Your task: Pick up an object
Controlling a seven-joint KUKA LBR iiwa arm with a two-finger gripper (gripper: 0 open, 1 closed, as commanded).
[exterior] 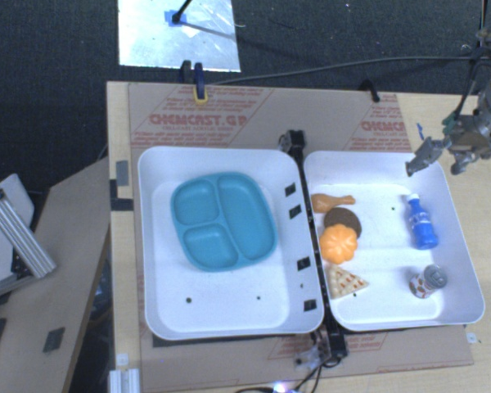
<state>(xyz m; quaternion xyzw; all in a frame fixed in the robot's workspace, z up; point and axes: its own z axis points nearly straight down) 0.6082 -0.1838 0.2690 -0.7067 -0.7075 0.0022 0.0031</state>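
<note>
Overhead, the end effector hangs open and holds nothing above the right bin's far edge, near the blue bottle.

Teal divided plate, blue bottle, orange pumpkin, brown disc, white bins.

Bright, even overhead light; soft shadows; glare on the foil sheet; slightly soft focus throughout.
</note>
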